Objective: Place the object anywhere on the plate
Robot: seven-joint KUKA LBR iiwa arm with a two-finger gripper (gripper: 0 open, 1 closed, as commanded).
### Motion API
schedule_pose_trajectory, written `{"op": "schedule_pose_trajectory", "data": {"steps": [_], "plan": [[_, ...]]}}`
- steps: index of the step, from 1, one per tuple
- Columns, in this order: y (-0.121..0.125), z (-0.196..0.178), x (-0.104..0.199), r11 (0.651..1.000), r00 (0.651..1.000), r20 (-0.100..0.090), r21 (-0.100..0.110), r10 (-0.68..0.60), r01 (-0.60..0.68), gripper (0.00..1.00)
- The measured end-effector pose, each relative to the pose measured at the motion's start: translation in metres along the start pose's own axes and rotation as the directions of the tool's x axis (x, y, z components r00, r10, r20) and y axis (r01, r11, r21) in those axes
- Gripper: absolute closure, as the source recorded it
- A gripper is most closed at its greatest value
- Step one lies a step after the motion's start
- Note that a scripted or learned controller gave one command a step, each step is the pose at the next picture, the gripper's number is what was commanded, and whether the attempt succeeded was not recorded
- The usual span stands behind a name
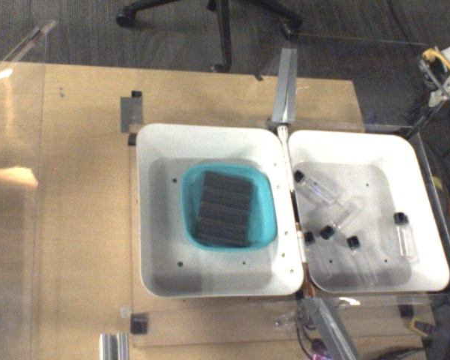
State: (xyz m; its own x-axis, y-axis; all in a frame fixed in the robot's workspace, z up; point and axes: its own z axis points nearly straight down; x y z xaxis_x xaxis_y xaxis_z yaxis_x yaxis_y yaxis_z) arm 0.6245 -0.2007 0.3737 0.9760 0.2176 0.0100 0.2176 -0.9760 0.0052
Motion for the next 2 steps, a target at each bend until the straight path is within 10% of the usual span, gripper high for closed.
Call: {"op": "schedule_pose_trajectory", "data": {"steps": [2], "plan": [[0.0104,-0.0625,0.0349,1.0,1.0,0.0,-0.001,0.008,-0.008,0.0]]}}
